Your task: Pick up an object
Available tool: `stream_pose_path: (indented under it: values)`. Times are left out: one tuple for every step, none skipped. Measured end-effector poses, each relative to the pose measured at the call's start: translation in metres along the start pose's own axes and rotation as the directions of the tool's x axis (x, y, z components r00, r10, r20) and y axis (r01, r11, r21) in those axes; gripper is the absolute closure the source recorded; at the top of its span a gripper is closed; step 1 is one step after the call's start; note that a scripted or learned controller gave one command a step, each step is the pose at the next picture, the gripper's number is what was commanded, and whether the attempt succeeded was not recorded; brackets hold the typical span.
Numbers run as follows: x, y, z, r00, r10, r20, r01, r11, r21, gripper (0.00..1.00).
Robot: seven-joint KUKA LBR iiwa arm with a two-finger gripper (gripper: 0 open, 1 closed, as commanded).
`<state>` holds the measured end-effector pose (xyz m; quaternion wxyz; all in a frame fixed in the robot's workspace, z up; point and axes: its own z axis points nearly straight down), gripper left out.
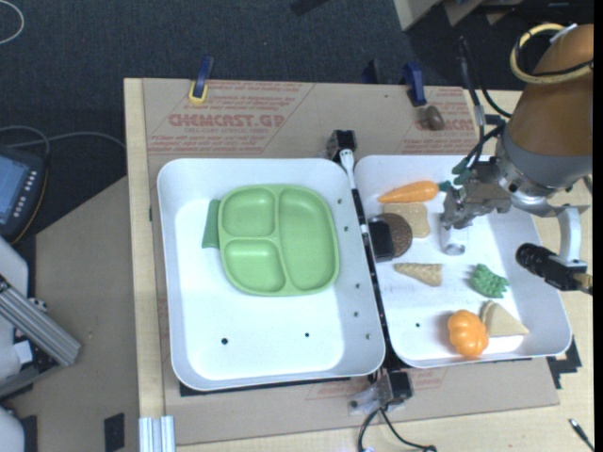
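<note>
We see a smooth green plate point(279, 238) with three moulded compartments in the left bin point(179, 281), a darker green piece under its left edge. The bins are glossy white plastic with rounded corners, sitting on a tan printed board point(236, 111) over dark carpet point(141, 26). The right bin point(546, 332) holds a tapered orange carrot point(408, 193), a round brown cookie point(396, 234), a pale wedge point(419, 272), a knobbly green sprig point(488, 281), a lumpy orange pumpkin point(467, 333) touching a cream wedge point(502, 320). The gripper point(455, 243) hangs low near the bin's upper middle, just right of the cookie, below the carrot's tip; we cannot tell how it is set.
</note>
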<state>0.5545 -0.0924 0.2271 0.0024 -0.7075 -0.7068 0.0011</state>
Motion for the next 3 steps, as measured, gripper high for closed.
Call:
stream_pose_path:
  values:
    - [0.042, -0.021, 0.004, 1.0, -0.004, 0.0, 0.004, 1.0, -0.001, 1.0]
    - [0.023, -0.022, 0.003, 1.0, 0.0, 0.001, 0.0, 1.0, -0.003, 1.0]
    - [0.037, -0.03, -0.007, 1.0, -0.003, 0.0, 0.003, 1.0, -0.004, 1.0]
